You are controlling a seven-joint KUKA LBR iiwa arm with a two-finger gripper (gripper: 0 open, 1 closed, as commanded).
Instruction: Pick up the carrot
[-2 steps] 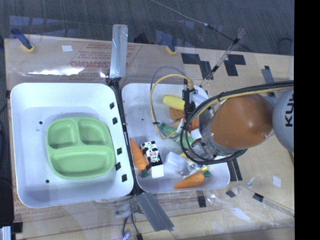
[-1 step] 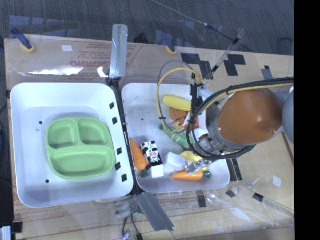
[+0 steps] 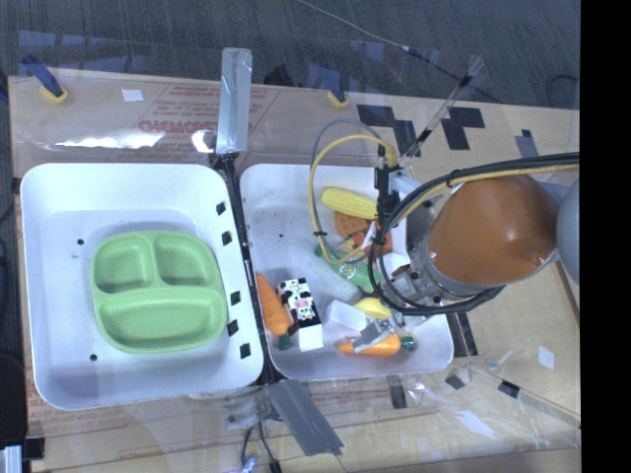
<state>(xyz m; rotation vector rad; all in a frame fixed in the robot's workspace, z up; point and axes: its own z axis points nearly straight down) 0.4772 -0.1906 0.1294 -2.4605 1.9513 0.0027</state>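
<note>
Two orange, carrot-like pieces lie in the right bin [image 3: 258, 225]. One carrot [image 3: 270, 304] rests along the bin's left wall, beside a black-and-white cow-patterned block [image 3: 297, 302]. A second orange piece with a green tip [image 3: 385, 346] lies at the bin's front edge. My gripper [image 3: 372, 332] is low over that second piece, under the wrist with the orange band [image 3: 488, 230]. Whether it has hold of the piece is hidden by the wrist.
The right bin also holds a corn cob [image 3: 347, 202], a small yellow item [image 3: 373, 306], a white item [image 3: 341, 315] and an orange-red item [image 3: 350, 227]. Yellow and black cables [image 3: 325, 175] loop over this bin. A green divided plate [image 3: 158, 291] sits in the left bin [image 3: 49, 264].
</note>
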